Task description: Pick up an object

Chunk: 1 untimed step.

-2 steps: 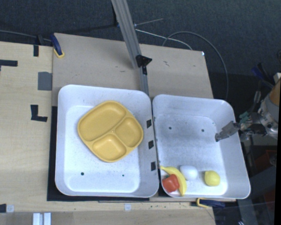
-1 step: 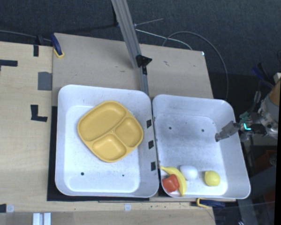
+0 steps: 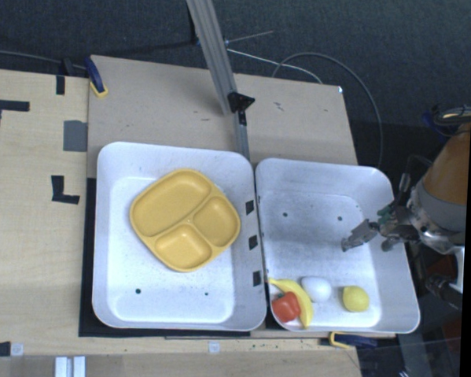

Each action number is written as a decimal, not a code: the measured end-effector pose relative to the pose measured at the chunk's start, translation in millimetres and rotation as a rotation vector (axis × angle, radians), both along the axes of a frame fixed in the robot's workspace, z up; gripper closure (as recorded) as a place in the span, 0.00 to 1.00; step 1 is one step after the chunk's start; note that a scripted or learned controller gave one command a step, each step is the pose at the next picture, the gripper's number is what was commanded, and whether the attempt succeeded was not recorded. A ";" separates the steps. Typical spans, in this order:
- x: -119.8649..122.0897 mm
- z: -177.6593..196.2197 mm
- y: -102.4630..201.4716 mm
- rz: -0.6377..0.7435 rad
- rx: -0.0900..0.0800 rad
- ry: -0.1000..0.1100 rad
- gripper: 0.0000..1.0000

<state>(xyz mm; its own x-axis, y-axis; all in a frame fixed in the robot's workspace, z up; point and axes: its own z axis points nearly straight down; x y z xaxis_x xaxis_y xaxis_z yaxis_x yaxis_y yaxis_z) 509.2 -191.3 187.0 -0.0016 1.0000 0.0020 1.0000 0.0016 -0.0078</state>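
Nearest to me, along the front edge of the right bin (image 3: 392,200), I see four small things bunched together: a red piece (image 3: 287,306) touching a yellow banana (image 3: 299,297), a white egg-like ball (image 3: 317,288) just beside them, and a yellow lemon (image 3: 356,299) a little apart to the right. All look like toy food, so I judge them light, stiff and rather slick. The lemon is my pick, since it sits clear of the others and of the bin wall; I would close across its short middle, where the round sides give the best purchase, and expect it to roll if nudged off-centre. The banana and red piece are tangled together and would be awkward to separate.

Further back, above the bare middle of the same bin, my gripper (image 3: 357,239) hangs at the end of the arm (image 3: 448,187), pointing left. It carries nothing, and whether it is spread or closed I cannot tell at this angle.

In the left bin (image 3: 104,295) lies a yellow divided plate (image 3: 185,219), flat, wide and hard to grasp. Beyond both stretches the tabletop (image 3: 161,101).
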 end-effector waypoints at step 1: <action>-2.3 -44.4 4.9 0.000 -0.001 -0.001 0.00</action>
